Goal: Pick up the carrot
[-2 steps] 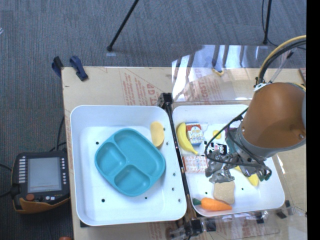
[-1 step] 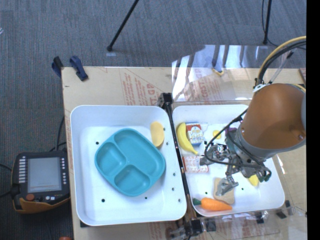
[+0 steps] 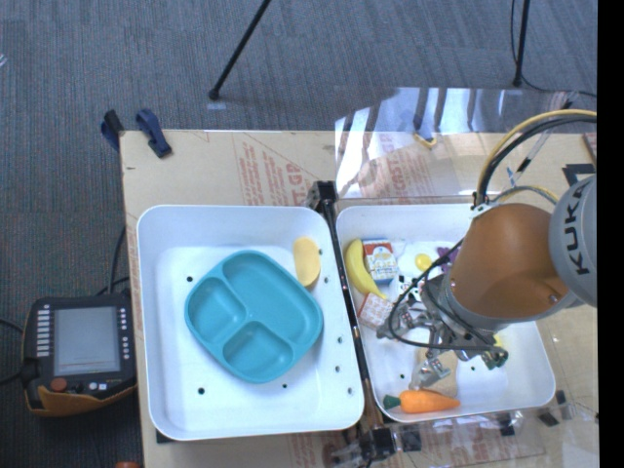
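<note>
Glossy white plastic bins [image 3: 156,261]; smooth matt blue plastic tray [image 3: 253,315]; brown cardboard-like bench [image 3: 234,164]; glossy orange carrot [image 3: 429,402].

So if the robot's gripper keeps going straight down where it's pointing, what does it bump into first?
Probably the carrot. The gripper points down at the right bin, and the carrot lies just beneath it by the bin's near wall. Depth is hard to judge, so it might meet the floor beside it.

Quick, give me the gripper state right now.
Gripper: low in the right bin, just above the carrot; open or shut cannot be told, and nothing is seen held between its fingers.
</note>
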`<state>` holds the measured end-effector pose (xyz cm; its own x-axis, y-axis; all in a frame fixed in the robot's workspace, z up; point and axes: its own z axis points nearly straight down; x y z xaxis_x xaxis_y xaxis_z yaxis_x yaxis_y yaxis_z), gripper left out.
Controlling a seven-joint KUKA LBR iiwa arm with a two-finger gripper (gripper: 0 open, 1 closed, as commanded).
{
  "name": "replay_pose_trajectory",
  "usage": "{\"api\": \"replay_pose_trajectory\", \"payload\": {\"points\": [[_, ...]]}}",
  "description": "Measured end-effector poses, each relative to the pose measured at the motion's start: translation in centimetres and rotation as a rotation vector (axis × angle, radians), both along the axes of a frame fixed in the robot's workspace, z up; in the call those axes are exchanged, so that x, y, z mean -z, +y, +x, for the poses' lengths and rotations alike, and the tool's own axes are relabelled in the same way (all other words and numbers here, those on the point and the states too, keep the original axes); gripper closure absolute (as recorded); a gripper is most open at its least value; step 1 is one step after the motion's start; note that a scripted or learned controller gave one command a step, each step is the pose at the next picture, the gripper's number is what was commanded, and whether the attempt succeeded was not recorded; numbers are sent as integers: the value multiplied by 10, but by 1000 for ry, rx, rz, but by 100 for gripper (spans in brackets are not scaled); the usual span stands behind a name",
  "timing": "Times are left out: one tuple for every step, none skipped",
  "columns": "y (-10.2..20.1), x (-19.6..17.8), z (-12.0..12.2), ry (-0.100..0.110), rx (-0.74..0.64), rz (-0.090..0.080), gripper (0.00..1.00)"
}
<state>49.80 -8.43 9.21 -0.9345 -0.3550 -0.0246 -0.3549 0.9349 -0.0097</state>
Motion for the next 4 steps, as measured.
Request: {"api": "replay_pose_trajectory", "payload": {"points": [[-6, -1, -6, -2, 278, -1, 0], [-27, 3, -3, 17, 430, 11, 0], [2, -2, -12, -8, 396, 7, 0], [2, 0, -14, 0, 629, 13, 0]]}}
